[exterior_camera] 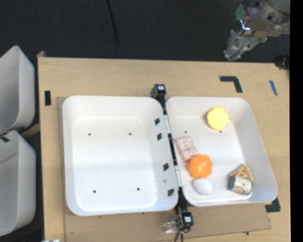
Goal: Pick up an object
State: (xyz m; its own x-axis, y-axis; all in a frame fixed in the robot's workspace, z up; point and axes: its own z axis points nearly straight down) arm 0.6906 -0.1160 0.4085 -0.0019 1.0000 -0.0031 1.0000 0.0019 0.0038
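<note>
The right bin (252,120) holds a yellow round object (217,118) near its back, a small pink patterned packet (185,146) by the divider, an orange ball (200,166), a white egg-shaped object (203,186) and a small patterned cup lying on its side (240,180) at the front right. My gripper (237,43) hangs high at the top right, beyond the back edge of the bench and well away from the bins. Nothing shows between its fingers.
The left bin (111,155) lies beside the right one, with a black-clipped divider (167,145) between them. White containers (7,135) stand off the bench's left edge. Black tape marks (232,82) sit on the wooden bench top behind the right bin.
</note>
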